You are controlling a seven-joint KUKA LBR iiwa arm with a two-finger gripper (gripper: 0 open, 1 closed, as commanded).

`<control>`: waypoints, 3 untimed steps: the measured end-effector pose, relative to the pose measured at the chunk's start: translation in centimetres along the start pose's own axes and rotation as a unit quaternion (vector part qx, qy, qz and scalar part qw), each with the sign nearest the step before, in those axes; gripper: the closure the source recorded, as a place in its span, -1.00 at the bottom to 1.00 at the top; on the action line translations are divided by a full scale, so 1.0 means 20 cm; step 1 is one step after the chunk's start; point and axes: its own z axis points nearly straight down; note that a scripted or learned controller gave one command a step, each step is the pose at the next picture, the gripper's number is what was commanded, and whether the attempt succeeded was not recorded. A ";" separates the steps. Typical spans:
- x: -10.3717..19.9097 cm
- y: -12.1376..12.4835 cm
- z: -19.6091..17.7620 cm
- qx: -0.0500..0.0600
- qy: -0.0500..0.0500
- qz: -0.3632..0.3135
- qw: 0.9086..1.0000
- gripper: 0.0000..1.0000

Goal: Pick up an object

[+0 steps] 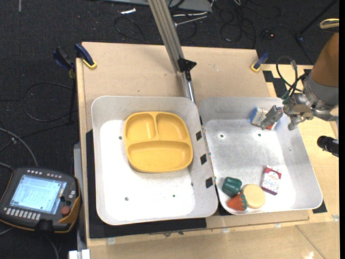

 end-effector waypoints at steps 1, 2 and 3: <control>0.00 0.00 0.00 0.000 0.000 0.000 1.000 -1.00; 0.02 0.00 0.22 0.002 0.000 0.000 1.000 -1.00; 0.02 0.00 0.49 0.002 0.001 0.001 1.000 -1.00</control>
